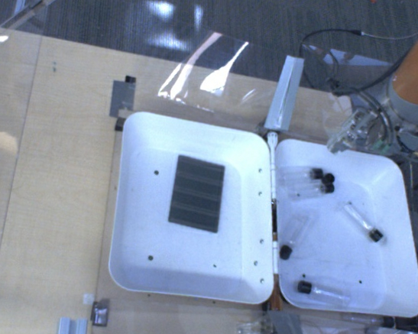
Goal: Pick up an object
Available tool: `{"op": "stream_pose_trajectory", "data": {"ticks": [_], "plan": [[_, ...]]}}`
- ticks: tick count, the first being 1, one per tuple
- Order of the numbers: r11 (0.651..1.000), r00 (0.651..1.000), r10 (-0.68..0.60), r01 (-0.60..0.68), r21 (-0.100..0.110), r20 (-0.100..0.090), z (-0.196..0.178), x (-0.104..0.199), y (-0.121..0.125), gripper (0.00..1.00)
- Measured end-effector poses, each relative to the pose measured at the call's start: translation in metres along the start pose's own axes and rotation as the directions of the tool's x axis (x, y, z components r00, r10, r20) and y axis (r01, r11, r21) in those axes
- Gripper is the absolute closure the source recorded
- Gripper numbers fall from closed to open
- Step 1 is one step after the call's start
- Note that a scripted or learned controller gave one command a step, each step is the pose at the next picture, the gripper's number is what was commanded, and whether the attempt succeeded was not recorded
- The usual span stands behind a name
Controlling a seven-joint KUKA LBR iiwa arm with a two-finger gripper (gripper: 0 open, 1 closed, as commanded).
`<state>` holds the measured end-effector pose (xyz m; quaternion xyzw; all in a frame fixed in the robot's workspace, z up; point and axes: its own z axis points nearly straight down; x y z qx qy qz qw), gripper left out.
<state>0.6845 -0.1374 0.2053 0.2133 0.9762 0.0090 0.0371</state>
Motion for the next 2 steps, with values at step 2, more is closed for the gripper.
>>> {"op": "stream_pose_trajectory", "data": {"ticks": [2], "plan": [[1.0,1.0,-0.003,0.004,-0.012,0.024,-0.027,-0.006,0.006,1.0]]}}
